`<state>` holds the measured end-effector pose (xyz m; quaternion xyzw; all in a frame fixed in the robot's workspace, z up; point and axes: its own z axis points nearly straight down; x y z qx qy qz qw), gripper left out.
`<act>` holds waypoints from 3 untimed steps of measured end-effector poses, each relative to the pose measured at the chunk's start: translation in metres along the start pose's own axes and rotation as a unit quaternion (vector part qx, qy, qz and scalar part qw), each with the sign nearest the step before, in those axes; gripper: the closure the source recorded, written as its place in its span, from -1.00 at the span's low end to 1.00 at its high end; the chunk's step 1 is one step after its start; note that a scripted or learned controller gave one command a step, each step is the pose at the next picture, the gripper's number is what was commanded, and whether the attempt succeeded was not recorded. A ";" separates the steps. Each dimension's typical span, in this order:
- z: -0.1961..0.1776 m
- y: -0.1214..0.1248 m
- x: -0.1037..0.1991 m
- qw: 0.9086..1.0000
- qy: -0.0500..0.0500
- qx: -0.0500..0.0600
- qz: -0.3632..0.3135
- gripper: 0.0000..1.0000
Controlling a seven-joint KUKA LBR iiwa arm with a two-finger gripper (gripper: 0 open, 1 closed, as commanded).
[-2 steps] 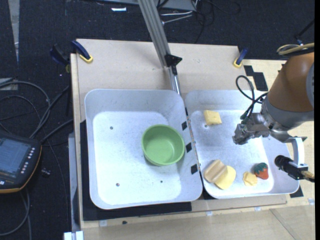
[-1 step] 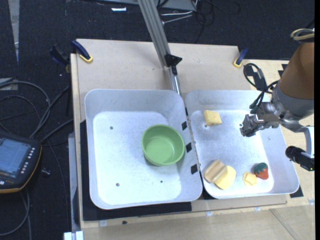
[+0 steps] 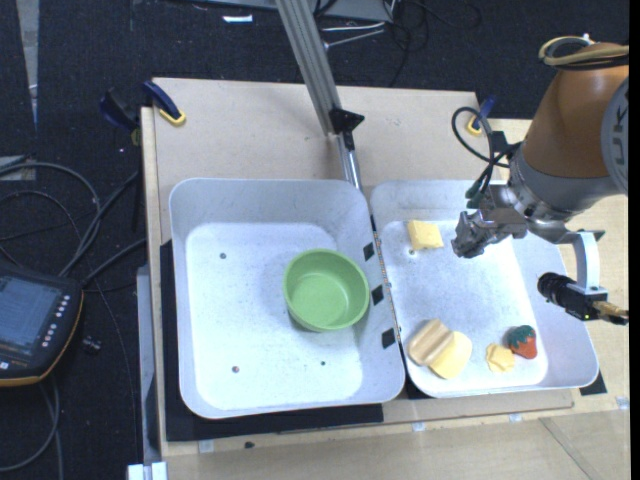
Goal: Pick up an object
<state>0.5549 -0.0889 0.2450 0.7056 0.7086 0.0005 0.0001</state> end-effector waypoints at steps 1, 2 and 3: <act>0.004 0.015 0.057 1.000 0.000 0.001 0.000 1.00; 0.002 0.036 0.115 1.000 0.000 0.000 0.000 1.00; -0.005 0.059 0.167 1.000 0.000 0.000 0.000 1.00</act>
